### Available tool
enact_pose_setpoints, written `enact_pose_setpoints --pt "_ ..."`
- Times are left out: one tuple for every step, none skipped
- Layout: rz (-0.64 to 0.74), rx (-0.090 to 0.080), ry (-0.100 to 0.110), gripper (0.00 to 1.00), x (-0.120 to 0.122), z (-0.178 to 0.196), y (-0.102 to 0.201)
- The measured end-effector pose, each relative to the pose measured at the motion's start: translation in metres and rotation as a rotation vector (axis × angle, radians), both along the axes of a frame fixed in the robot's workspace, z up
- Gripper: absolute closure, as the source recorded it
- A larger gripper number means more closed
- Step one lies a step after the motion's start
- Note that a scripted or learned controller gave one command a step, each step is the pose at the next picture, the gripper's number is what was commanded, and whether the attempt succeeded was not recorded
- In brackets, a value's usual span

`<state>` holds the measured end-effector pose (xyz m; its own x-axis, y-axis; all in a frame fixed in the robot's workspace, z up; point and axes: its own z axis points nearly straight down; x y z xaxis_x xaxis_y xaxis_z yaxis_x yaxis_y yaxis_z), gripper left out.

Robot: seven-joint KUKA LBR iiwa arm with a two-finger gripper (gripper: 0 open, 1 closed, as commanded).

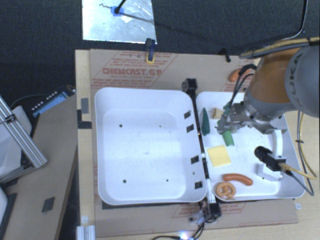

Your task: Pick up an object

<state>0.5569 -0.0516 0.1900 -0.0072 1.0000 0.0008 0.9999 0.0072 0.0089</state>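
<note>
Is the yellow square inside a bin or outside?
Inside. The yellow square lies flat on the right bin's floor, beside the divider.

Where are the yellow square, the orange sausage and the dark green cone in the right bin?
yellow square (219, 156), camera view, middle of its flat top.
orange sausage (238, 178), camera view, middle of its length.
dark green cone (205, 122), camera view, its wider lower half.

Even overhead light, mild glare on white bins (145, 96), soft shadows, perhaps slight blur throughout.

We see a thick grey arm (306, 81) with an orange band (267, 81), dark cables looping alongside, and metallic wrist hardware.
</note>
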Motion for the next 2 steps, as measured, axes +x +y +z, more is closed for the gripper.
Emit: enact_pose_setpoints --pt "0.0 0.001 0.011 1.0 -0.026 -0.006 0.042" --pt "0.001 0.0 0.004 1.0 0.003 0.023 0.084"
